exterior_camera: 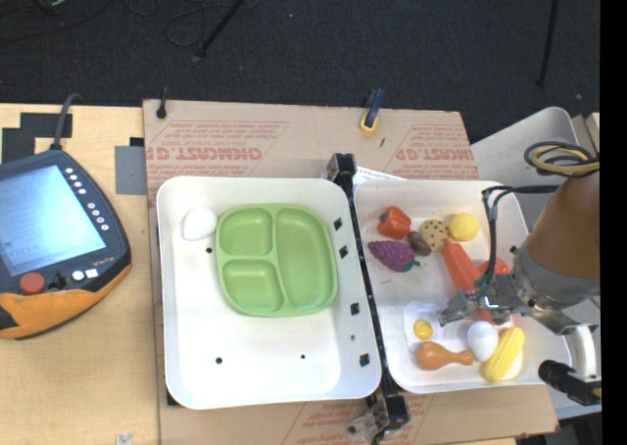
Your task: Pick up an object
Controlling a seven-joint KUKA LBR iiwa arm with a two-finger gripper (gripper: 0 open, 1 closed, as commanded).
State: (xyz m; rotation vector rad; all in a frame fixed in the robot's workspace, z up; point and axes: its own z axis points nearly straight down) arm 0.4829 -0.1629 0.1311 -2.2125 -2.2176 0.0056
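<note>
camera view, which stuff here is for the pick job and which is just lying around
For the job: hand; in the right bin, white egg, carrot, corn cob, grapes.

Lying about: green divided plate, tablet controller, yellow clamp.

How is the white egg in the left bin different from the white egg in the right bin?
The left egg lies alone in its bin's far left corner, beside the green tray; the right egg is crowded between a drumstick and a yellow corn cob. The left egg is far from the hand; the right egg sits just below it. Both are white and rounded.
</note>
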